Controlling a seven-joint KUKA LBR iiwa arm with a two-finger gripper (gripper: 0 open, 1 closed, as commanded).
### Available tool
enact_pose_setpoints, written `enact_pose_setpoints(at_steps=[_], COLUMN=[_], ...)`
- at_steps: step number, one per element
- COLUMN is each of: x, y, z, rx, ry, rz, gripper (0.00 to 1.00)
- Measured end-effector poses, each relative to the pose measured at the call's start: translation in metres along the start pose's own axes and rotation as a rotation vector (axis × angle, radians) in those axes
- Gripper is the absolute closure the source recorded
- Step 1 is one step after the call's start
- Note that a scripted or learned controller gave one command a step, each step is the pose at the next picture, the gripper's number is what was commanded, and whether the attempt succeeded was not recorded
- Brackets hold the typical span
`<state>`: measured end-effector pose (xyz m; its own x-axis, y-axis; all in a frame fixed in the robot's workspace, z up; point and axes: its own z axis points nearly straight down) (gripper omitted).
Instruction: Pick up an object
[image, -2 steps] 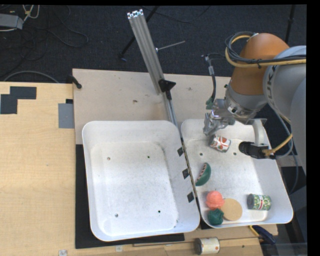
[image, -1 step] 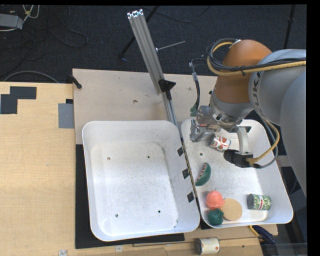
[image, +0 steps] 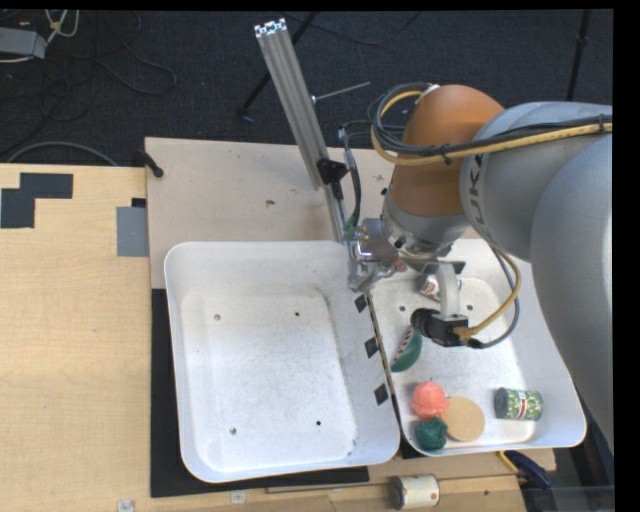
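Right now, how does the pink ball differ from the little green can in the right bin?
The pink ball is round and plain salmon-pink; the green can is a cylinder lying on its side, with pale markings. The pink ball touches the tan disc; the green can lies apart, nearer the bin's right rim. Both are small and rest in the right bin.

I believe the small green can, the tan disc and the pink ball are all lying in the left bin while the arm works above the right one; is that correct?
Not quite: the bin is wrong. The camera view shows the green can, the tan disc and the pink ball lying in the right bin, near its front edge. The arm does work above that right bin, as you said.
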<state>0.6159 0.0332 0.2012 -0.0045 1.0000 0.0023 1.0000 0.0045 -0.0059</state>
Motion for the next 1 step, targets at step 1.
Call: enact_pose_setpoints(at_steps=[1], x=[0.0396], y=[-0.0134], z=[-0.0100], rx=[0.000], ry=[0.000], rz=[0.001], gripper=[1.00])
